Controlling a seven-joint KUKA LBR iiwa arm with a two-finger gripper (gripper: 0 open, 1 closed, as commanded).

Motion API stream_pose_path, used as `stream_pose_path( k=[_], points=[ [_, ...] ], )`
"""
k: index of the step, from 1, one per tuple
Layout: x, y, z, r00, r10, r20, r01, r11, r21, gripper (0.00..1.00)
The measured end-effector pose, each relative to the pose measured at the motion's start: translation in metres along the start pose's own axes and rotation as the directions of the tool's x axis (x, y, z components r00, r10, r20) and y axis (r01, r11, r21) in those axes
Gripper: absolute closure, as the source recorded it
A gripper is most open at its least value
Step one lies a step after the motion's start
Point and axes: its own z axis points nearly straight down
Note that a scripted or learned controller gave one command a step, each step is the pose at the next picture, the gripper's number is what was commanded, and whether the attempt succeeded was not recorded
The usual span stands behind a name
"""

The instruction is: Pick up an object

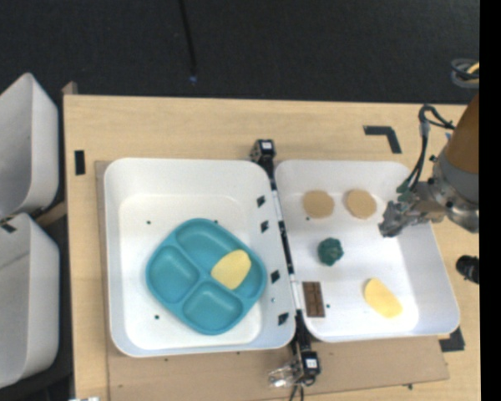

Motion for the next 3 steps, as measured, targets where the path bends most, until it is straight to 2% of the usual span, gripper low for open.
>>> stream_pose_path(
  k=[2, 3],
  points=[
    [0.084, 0.030, 0.006, 1.000, 0.002, 0.001, -0.002, 1.000, 0.001, 1.00],
    [0.138, 0.044, -0.003, 1.000, 0.001, -0.001, -0.001, 1.000, 0.002, 1.00]
  ],
)
